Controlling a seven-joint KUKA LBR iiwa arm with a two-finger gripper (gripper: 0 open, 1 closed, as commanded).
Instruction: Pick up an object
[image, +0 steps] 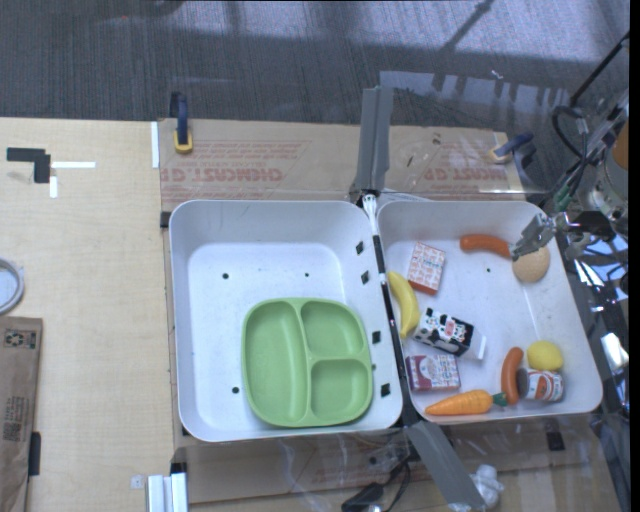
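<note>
Camera view from above, at a slant, of two white bins side by side. Nearest the viewer in the right bin (590, 345): a carrot (460, 403) along the front wall; just behind it a small red-and-white carton (432, 373), an upright sausage (512, 373), a small can (543, 386) lying on its side and a lemon (544, 354); at mid-bin, a black-and-white cow-print carton (444, 333) and a banana (404, 302) along the left wall; farther back, a red-and-white box (427, 267), a second sausage (485, 243) lying crosswise and a tan, egg-like object (531, 264) by the right wall. The left bin (200, 300) holds a green three-compartment plate (307, 362) toward its front. The gripper (532, 238) reaches in from the right and sits just above the tan object, close to touching it; its fingers appear slightly parted, with nothing seen between them.
</note>
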